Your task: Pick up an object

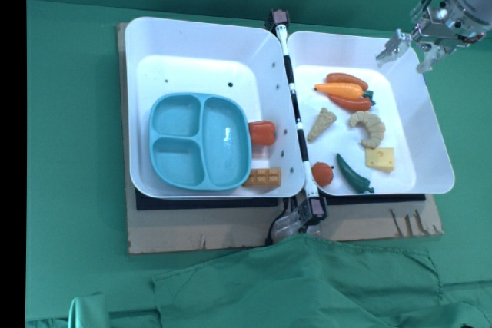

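Looked this one over pretty closely and honestly there's nothing to read anywhere. No labels, no brand marks, no numbers, no signs. The two white bins (pixel 206 42) are plain, just a few small dark dots on the left one that aren't letters. The blue divided plate (pixel 198 140) has no print on it. The toy food in the right bin (pixel 430 142) is bare plastic, no stickers that I can make out. The green cloth on the tabletop (pixel 77 127) and the cardboard sheet (pixel 192 236) under the bins are blank too. The hand (pixel 407 51) has metal parts but any markings are too small to tell.
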`<act>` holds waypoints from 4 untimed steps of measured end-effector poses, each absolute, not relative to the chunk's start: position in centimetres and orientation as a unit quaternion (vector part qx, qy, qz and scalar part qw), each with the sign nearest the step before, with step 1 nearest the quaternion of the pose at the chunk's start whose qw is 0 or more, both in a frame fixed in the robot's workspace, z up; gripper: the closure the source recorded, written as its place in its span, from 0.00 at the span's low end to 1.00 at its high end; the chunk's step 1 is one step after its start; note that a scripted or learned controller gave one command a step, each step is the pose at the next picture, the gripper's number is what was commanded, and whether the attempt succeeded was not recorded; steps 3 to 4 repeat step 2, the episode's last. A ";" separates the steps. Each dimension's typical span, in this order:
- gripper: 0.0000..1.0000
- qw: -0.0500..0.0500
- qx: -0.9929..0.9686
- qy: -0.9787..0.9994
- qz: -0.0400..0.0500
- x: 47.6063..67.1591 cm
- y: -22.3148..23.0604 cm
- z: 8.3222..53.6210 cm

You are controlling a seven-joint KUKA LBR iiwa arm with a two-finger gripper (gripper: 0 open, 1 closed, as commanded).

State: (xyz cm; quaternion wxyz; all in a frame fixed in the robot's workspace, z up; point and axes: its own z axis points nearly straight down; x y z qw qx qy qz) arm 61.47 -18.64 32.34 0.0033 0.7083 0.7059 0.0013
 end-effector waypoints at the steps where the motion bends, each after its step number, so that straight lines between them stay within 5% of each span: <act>1: 0.00 0.003 0.708 0.706 0.001 61.5 -18.6 32.3; 4: 0.00 0.003 0.708 0.706 0.001 61.5 -18.6 32.3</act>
